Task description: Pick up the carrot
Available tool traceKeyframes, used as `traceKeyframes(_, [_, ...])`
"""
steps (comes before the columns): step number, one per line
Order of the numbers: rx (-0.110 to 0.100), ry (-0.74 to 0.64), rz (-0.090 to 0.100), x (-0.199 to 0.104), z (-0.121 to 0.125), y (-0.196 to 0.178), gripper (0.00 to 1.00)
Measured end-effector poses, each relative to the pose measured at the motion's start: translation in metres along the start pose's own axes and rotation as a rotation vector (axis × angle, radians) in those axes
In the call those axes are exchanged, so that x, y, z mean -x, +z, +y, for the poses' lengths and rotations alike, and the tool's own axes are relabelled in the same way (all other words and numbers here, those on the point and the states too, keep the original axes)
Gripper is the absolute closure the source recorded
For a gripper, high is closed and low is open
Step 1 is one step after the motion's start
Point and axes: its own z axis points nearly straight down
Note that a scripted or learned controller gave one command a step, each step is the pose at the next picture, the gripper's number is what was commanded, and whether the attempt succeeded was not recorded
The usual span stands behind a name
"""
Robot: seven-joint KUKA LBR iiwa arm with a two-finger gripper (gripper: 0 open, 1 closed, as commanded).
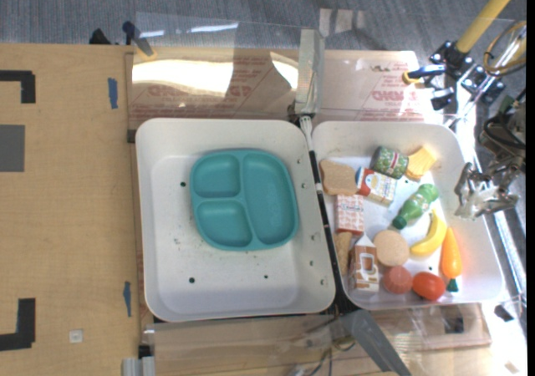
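Tomato (pixel 429 286) lies at the right bin's (pixel 473 282) front edge, carrot (pixel 450 253) just beside, near the right wall. Gripper (pixel 475 196) hovers above that wall; jaw state unclear.

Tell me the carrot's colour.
Orange, with a dark green stub end; the carrot shows in the camera view.

This looks like a robotics lab, not a home. Two white bins (pixel 159 224) sit on a bench covered with cardboard (pixel 58 199) and blue tape marks. Behind the bins stand clear plastic shields (pixel 217 73). Right of the bins there are metal clamps and cables (pixel 489 157) — test equipment. The food (pixel 393 224) is plastic toys.
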Motion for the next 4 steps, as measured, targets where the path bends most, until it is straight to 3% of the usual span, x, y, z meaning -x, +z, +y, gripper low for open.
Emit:
traceKeyframes(1, [-0.015, 0.014, -0.004, -0.024, -0.037, -0.084, 1.00])
traceKeyframes(2, [-0.001, -0.416, 0.000, -0.018, -0.061, -0.025, 1.00])
traceKeyframes(3, [-0.014, -0.537, -0.002, 0.002, -0.081, -0.109, 1.00])
traceKeyframes(4, [0.004, -0.914, -0.002, 0.011, -0.091, -0.023, 1.00])
